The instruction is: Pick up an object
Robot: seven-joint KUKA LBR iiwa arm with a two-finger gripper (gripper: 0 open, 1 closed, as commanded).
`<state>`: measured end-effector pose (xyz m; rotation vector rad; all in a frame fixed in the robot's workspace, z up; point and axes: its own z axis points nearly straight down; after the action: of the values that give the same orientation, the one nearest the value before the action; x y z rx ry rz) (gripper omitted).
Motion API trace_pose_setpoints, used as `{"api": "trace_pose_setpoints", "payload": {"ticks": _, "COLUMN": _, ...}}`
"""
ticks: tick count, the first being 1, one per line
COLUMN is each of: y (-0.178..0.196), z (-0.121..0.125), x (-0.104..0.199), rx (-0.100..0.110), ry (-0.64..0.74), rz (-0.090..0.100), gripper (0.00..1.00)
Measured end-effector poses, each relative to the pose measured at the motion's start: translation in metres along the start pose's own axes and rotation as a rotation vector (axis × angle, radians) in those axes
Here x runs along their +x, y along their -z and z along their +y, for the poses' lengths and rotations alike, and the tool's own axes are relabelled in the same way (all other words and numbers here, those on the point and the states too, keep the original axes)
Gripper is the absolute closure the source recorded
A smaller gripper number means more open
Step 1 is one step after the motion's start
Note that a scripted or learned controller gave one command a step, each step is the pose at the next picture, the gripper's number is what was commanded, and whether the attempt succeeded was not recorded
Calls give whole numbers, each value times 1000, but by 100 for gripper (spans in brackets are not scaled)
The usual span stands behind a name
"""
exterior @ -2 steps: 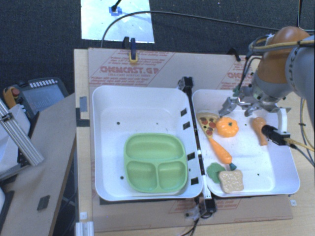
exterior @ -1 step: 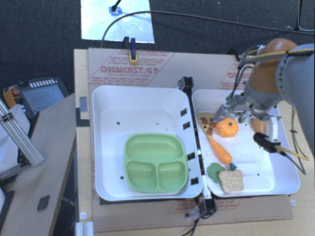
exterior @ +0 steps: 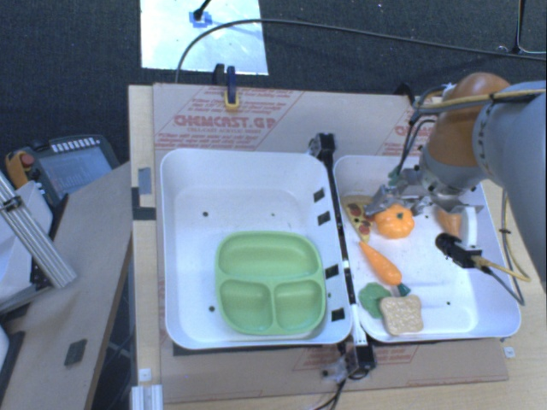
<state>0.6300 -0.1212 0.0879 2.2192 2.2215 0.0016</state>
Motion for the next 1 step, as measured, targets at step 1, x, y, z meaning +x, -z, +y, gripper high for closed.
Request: {"api": "trace_pose_setpoints", "payload": {"ticks": 1, "y": 14, "z": 3, "x": 2, "rx": -10, "ry": 1, "rz": 3, "gripper": 100}}
